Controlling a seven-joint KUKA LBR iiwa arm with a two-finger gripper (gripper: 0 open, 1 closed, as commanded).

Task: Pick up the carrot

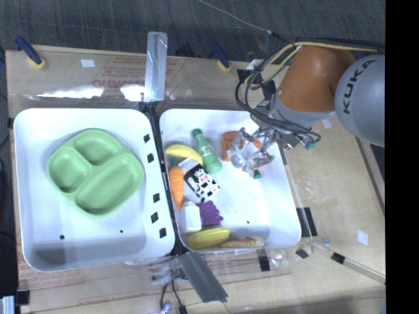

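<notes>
Carrot [177, 185] hemmed between bin wall [159, 175], banana [183, 153] and carton [201, 183].

— We count two shallow white plastic bins: the left bin [39, 175] and the right bin [275, 201]. One green sectioned plate [96, 170].

— In the right one we tally one orange carrot [177, 185], one yellow banana [183, 153], one green bottle [207, 152], one purple grape bunch [210, 212], one cow-patterned carton [203, 183].
</notes>
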